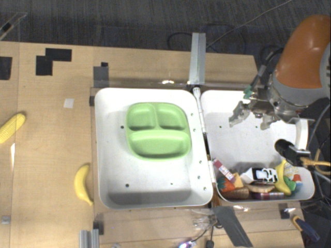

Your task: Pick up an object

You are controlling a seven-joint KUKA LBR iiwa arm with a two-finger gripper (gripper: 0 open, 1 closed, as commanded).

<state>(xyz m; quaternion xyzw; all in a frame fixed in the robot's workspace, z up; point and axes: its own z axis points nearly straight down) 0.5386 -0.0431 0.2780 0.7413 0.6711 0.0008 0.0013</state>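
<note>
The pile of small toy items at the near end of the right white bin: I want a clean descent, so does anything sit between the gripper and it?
Nothing visible does. The two-finger gripper hangs over bare floor of the right white bin, and the pile of small toy items lies nearer the camera along the bin's near wall, with open bin floor between them.

**Grey arm, orange band, metal tool**

The arm (pixel 305 61) carries a broad, rounded orange band above a pale grey wrist ring. Below hangs a grey metal two-finger tool (pixel 252 115) with a small green fitting and dark cables on its left side.
</note>
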